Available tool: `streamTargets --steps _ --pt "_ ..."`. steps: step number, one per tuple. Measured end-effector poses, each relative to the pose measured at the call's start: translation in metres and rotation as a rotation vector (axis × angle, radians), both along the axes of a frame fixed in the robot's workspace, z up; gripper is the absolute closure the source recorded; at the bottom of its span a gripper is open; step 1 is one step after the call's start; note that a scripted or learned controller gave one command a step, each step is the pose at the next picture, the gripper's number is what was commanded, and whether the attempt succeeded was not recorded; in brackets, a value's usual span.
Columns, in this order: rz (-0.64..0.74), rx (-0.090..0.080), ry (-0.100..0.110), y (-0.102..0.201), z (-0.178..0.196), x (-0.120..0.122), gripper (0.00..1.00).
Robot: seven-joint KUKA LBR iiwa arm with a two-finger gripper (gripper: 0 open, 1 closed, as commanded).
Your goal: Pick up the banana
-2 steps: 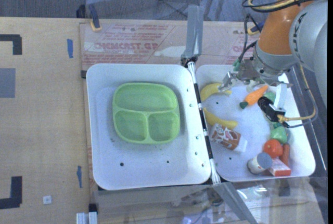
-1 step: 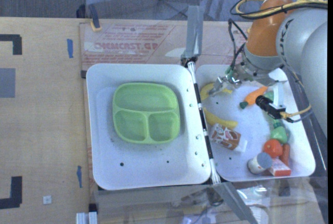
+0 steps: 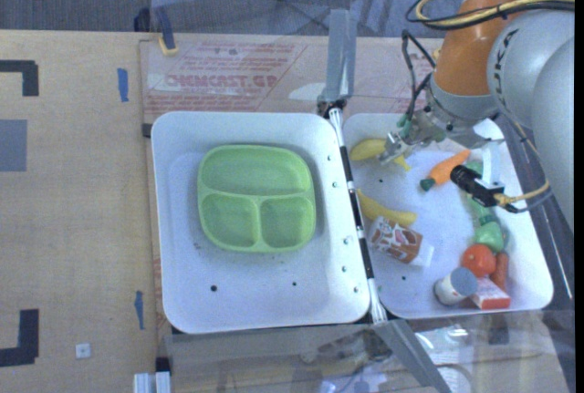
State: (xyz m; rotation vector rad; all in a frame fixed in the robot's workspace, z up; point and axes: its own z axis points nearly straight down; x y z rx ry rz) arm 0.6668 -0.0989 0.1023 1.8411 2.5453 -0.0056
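Note:
Two yellow banana-like pieces lie in the right bin (image 3: 529,291). A short one (image 3: 367,149) rests near the bin's far left corner. A longer one (image 3: 385,210) lies along the left wall, nearer the middle. My gripper (image 3: 398,150) hangs low over the bin, just right of the short yellow piece and touching or almost touching its end. The grey arm with its orange band (image 3: 474,26) reaches in from the upper right.
A green divided plate (image 3: 256,197) sits in the left bin (image 3: 182,291). The right bin also holds an orange carrot (image 3: 447,168), a red and white carton (image 3: 399,242), a tomato (image 3: 477,259), a green item (image 3: 489,233), a white cup (image 3: 453,289) and a red box (image 3: 494,296).

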Motion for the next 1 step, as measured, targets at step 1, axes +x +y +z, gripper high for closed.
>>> streamTargets --steps 1 --pt "-0.182 0.002 -0.006 0.0730 0.1131 0.0006 1.00"
